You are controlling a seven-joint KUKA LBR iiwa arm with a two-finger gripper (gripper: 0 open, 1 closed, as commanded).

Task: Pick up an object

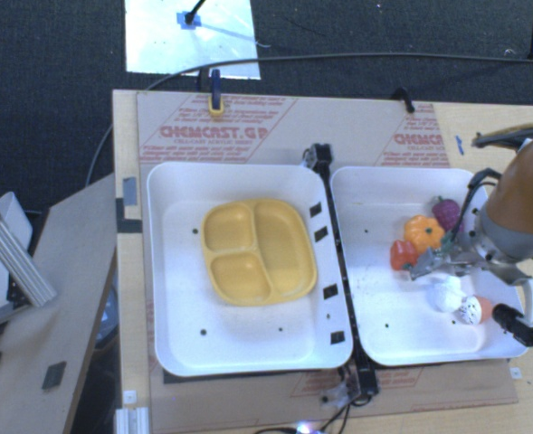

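Observation:
The right bin [375,333] holds several small items. An orange pumpkin-like piece [424,231] lies beside a red piece [400,255], with a purple bunch of grapes [446,212] just behind them. Nearer the front are a white lump [446,292], a white speckled egg [468,311] and a small orange piece [486,308]. My gripper [422,267] reaches in from the right and hangs low over the bin. Its tip is right beside the red piece, below the orange one and just above the white lump. Nothing shows as held.
A yellow three-compartment plate [257,251] lies in the middle of the left bin [180,333]. Black clips [328,260] line the divider between the bins. The arm's orange band [524,197] hangs over the right bin's far right edge.

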